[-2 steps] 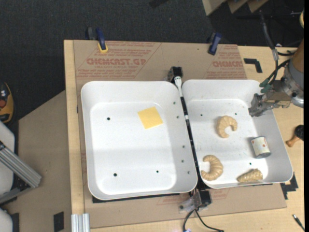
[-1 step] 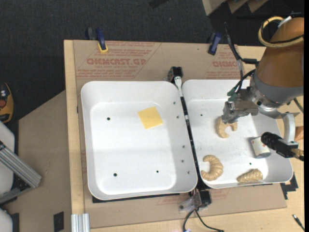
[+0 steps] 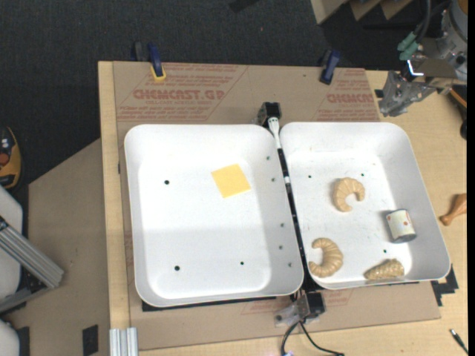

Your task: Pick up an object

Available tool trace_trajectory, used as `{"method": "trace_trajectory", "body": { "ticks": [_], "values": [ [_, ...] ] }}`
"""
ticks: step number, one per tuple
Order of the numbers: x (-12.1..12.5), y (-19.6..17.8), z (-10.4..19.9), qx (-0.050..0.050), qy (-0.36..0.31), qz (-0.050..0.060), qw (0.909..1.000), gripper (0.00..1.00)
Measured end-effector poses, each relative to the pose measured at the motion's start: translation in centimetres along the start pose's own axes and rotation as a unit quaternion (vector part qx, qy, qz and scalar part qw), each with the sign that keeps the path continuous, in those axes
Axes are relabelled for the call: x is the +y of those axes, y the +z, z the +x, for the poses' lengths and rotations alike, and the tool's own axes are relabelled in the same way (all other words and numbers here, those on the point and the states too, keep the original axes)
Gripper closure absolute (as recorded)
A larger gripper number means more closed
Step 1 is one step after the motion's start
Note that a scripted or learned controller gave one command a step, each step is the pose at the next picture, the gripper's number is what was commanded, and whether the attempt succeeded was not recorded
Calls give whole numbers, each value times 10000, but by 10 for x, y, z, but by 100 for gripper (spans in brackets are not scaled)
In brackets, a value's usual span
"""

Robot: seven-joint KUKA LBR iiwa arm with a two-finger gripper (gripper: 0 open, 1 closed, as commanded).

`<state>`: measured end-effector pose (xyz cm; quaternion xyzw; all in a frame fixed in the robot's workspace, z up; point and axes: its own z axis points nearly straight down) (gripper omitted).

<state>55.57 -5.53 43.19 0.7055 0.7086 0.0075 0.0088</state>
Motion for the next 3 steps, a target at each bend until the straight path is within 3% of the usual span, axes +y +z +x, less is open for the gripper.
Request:
{"method": "trace_trajectory", "body": {
  "ticks": [1,2,3],
  "values": [
    [-4,96,108,23,-36,164,9999,100],
    [-35,81,132,15,3,128,9999,100],
    [-54,-108,134,33,9,6,10000,100]
  ]
}}
